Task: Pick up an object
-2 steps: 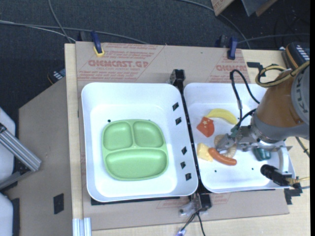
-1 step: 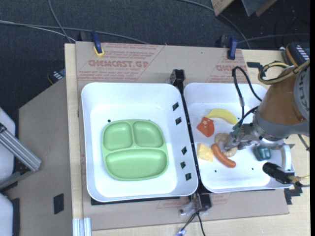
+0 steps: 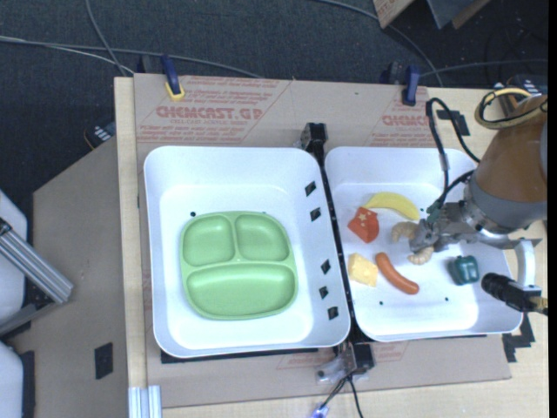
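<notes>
Crowding the claw (image 3: pixel 424 242): banana (image 3: pixel 393 204), sausage (image 3: pixel 397 273), teal cup (image 3: pixel 464 270).

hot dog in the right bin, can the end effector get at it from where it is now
Probably yes. The hot dog lies flat on the open floor of the right bin, apart from the cheese wedge, and the end effector hovers just above-right.

Right bin (image 3: pixel 452 320): banana (image 3: pixel 393 204), red piece (image 3: pixel 365 225), sausage (image 3: pixel 397 273), teal obj (image 3: pixel 464 270).
</notes>
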`<state>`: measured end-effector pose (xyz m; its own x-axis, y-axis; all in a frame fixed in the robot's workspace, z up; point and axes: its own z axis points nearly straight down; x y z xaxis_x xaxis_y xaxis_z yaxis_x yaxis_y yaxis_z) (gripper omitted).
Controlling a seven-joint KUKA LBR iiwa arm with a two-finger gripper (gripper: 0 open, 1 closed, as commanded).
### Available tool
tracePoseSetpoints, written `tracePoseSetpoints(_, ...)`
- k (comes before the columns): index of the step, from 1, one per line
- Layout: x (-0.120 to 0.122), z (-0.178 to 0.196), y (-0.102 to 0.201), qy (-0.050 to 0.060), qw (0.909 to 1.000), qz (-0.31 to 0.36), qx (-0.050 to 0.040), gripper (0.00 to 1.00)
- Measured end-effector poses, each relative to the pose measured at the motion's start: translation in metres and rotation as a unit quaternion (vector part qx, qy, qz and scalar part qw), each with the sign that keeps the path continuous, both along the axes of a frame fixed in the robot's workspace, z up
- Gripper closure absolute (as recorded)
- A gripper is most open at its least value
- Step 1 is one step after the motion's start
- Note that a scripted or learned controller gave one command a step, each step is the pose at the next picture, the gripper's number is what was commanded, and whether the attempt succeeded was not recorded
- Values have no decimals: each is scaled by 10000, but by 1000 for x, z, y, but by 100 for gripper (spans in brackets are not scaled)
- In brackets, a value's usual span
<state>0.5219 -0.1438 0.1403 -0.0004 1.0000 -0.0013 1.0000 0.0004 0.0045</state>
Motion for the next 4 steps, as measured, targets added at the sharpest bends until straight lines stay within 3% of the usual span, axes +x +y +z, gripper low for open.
tracePoseSetpoints(1,9,47,0,-7,10000,5,0,100)
tracePoseSetpoints(2,10,70,0,3,10000,3,4,100)
tracePoseSetpoints(3,2,63,51,39,10000,24,25,100)
tracePoseSetpoints(4,-10,79,104,32,10000,31,29,100)
